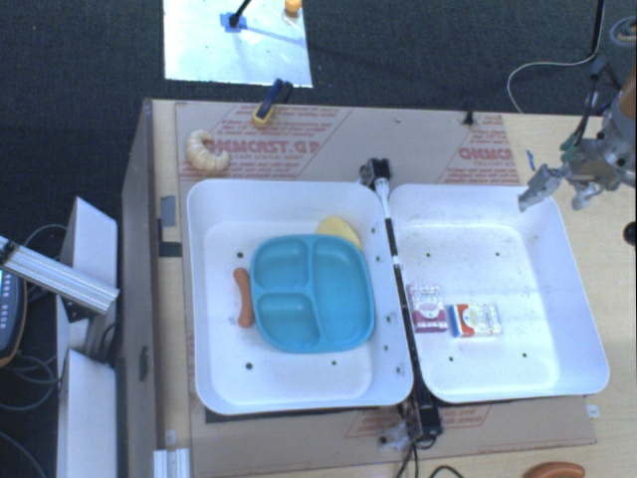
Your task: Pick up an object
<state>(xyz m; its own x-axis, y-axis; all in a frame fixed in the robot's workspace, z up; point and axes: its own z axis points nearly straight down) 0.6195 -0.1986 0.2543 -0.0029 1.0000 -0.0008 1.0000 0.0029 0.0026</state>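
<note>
Camera view: gripper (558, 187) spread wide, holding nothing, hovering at the right bin's (577, 297) 1 o'clock corner. Approach step, I'd say. Small packets (455, 318) lie at 6 o'clock; next it must travel there and descend.

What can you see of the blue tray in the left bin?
The blue tray is a light-blue, plastic-looking divided plate with rounded corners and three compartments: two upper, one wide lower. It lies flat, slightly rotated, near the middle of the left bin. Nothing sits in its compartments. A yellow object pokes out at its upper edge, seemingly touching or partly under it. A hot dog lies just off its left edge.
</note>
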